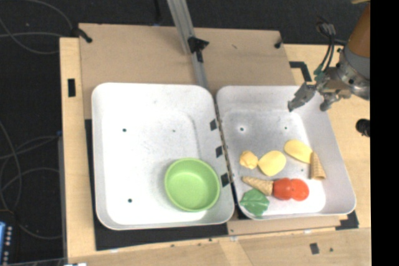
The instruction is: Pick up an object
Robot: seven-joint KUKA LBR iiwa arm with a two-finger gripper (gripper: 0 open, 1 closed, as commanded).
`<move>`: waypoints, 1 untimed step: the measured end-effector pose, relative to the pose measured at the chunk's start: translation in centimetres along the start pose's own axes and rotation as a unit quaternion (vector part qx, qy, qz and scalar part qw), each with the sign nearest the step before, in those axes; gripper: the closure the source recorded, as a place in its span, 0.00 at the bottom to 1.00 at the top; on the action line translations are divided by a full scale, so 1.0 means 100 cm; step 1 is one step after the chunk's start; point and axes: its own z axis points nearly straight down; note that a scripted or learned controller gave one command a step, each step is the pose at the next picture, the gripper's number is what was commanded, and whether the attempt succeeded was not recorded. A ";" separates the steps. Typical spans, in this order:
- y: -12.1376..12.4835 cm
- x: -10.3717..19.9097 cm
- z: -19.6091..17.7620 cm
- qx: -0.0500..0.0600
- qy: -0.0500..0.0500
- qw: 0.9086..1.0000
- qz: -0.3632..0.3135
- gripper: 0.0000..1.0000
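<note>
Lowest in the frame, in the right white bin (330,134), we see a red plastic tomato (290,189) among small toy foods. Above, at upper right, our two-finger gripper (310,101) hovers with fingers spread, empty; we judge this the approach, needing a descent toward the tomato.

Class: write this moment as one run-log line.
gripper: open, above right bin's far edge, holding nothing | green bowl: left bin

Grey arm (354,71), orange band above wrist, dark cables alongside; two-finger metal end effector (312,99).
</note>
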 end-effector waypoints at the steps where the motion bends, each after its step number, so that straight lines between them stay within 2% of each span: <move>1: 0.000 0.000 0.000 0.000 0.000 1.000 0.000 0.00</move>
